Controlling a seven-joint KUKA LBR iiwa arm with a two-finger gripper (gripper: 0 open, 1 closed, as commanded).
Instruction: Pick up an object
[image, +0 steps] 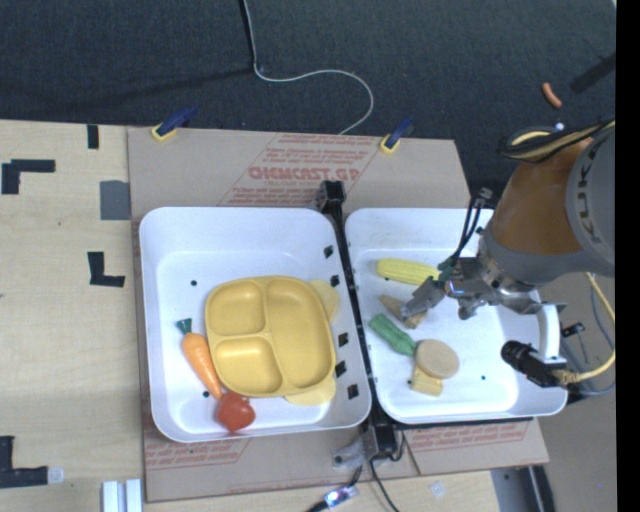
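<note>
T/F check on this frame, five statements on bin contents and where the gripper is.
1. The yellow divided plastic plate lies in the left bin. True.
2. The orange toy carrot lies in the right bin. False: left bin, beside the plate.
3. The yellow toy corn cob lies in the right bin. True.
4. The gripper hangs over the left bin. False: over the right bin.
5. The red toy tomato sits on the plate. False: on the bin floor, by the plate's near edge.

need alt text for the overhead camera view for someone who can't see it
A grey robot arm's gripper hovers over the right white bin, which holds a yellow corn cob, a green toy vegetable and a round tan piece. The left white bin holds a yellow divided plate, an orange carrot and a red tomato.
</note>
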